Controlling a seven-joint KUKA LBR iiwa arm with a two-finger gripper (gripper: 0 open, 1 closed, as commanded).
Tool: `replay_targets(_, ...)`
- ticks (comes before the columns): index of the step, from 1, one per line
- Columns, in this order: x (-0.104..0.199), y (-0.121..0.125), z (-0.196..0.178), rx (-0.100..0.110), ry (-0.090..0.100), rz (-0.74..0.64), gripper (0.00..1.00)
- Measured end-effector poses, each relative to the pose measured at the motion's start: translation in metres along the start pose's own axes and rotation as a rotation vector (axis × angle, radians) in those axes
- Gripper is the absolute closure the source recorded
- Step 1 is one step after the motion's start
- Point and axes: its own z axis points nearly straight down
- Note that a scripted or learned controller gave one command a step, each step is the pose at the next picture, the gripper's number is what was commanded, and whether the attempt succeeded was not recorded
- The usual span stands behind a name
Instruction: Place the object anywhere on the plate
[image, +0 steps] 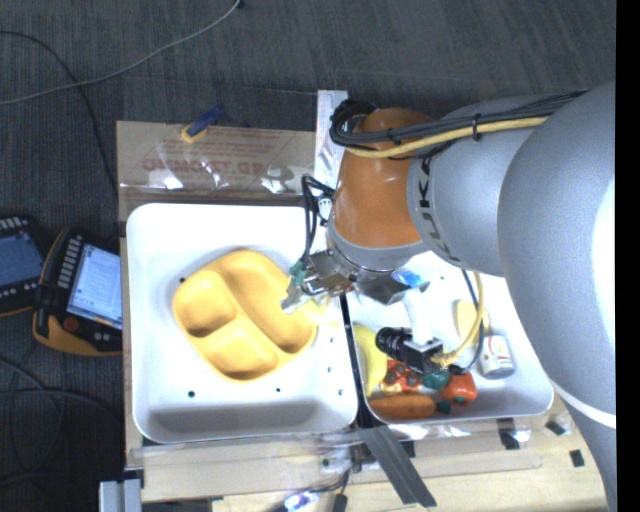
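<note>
Closest to the camera, the right bin (530, 395) has a pile of toy food (425, 390) in orange, red and yellow, which is where the object would be. In the left bin (150, 400) sits the yellow sectioned plate (240, 315). The gripper (303, 285) hangs over the plate's right edge; can't tell how its jaws stand. Behind on the counter lies a plastic bag (215, 160).

We see two white bins (150, 330) side by side on the counter, a sheet of cardboard (215, 150) behind them bearing a small blue clip (200, 124), and a handheld controller (85, 295) on the dark carpet (60, 420) at left.
</note>
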Motion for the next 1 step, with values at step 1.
replay_targets(1,0.0374,-0.0212,-0.0136,0.000,0.001,-0.180,1.00)
